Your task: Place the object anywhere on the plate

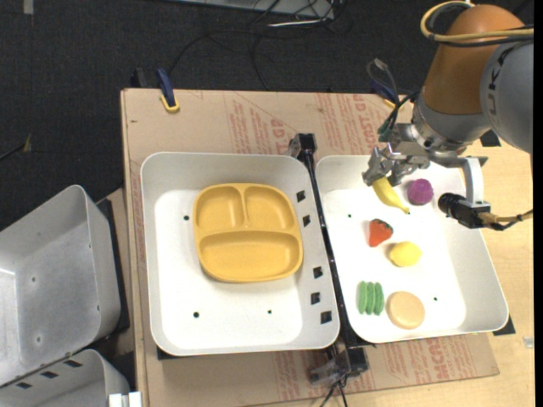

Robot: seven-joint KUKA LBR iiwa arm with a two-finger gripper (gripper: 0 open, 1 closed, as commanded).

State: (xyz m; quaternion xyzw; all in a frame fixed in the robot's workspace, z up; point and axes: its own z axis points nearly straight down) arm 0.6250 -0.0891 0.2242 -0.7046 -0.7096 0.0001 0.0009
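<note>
The hand point(389, 170) hangs right over the banana point(389, 192), its grip too hidden to tell, so it should settle squarely across the fruit before carrying it to the yellow plate point(248, 231) in the bin beside.

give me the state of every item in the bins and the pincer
yellow plate: upright in left bin, nothing on it
banana: in right bin, under the pincer
purple fruit: in right bin, beside banana
strawberry: lying in right bin
lemon: lying in right bin
green pea pods: lying flat
tan round: lying flat
</note>
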